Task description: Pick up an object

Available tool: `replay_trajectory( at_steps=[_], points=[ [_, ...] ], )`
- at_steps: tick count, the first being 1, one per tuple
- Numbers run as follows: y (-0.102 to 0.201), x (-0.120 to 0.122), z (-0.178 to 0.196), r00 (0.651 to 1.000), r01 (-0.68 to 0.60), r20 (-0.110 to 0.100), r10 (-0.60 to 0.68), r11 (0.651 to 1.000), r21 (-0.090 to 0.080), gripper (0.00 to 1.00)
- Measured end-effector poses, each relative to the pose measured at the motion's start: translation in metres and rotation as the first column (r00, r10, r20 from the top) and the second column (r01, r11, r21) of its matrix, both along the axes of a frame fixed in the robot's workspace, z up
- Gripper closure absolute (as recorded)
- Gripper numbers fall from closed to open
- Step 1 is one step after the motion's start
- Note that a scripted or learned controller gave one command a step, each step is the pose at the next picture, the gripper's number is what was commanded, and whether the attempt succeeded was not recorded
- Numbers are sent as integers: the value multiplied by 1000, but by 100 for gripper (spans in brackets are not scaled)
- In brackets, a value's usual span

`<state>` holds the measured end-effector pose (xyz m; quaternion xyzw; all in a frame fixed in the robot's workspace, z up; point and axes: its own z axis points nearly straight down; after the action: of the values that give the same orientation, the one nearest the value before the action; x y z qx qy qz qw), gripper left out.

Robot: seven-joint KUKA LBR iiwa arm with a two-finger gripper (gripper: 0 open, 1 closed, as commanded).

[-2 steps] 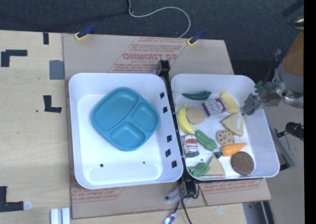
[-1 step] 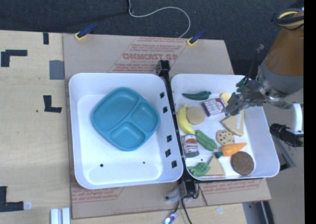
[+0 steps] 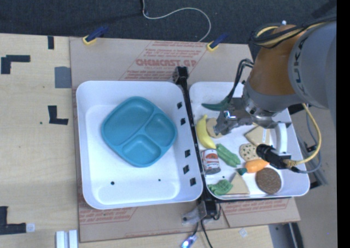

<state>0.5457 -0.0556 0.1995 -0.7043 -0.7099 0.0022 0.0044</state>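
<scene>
My gripper point(image 3: 224, 124) hangs low over the upper left part of the right bin point(image 3: 295, 189), just right of a yellow banana point(image 3: 204, 132). A dark green flat piece point(image 3: 215, 104) lies beside it at the bin's upper left. Below the gripper a light green pod point(image 3: 227, 155) and a small can point(image 3: 211, 161) lie on the bin floor. Further right are a speckled cracker point(image 3: 247, 150), an orange carrot point(image 3: 256, 166) and a round brown cookie point(image 3: 269, 180). I see nothing held.
The left bin point(image 3: 90, 186) holds a blue divided plate point(image 3: 139, 131). A green leafy piece point(image 3: 220, 188) and a pale bread slice point(image 3: 239, 186) lie at the right bin's front edge. A tan wedge point(image 3: 256, 134) lies under the wrist.
</scene>
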Motion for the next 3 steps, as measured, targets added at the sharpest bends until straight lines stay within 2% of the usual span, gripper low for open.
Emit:
replay_trajectory(
  at_steps=[1,2,3],
  points=[
    [88,-65,36,1000,-3,2,3,1000,1,100],
    [72,-60,154,1000,6,18,-6,1000,-3,100],
    [107,-63,98,1000,4,0,-4,1000,-4,100]
  ],
)
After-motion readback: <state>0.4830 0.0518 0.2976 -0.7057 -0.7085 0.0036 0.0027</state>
